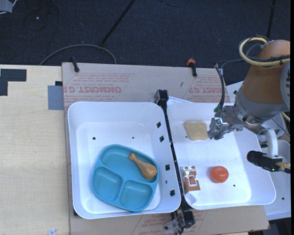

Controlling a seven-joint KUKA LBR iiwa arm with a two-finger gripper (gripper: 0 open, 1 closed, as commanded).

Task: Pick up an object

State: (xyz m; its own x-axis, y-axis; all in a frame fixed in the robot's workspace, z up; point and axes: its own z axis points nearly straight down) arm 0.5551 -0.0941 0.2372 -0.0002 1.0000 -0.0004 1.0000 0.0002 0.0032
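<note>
The end effector point(216, 129) sits low in the right bin point(255, 199), just beside the right edge of a pale, bread-like slice point(196, 130); whether it is open or closed cannot be told from here, and nothing is seen in its hold. That slice looks like the nearest pick. It lies flat, so a good grasp likely needs the arm centred over it, coming straight down to straddle its narrow width before closing. A red tomato-like ball point(219, 174) and a small printed card point(190, 178) lie nearer the front; a drumstick point(143, 165) rests on the blue divided plate point(112, 185) in the left bin point(81, 126).
</note>
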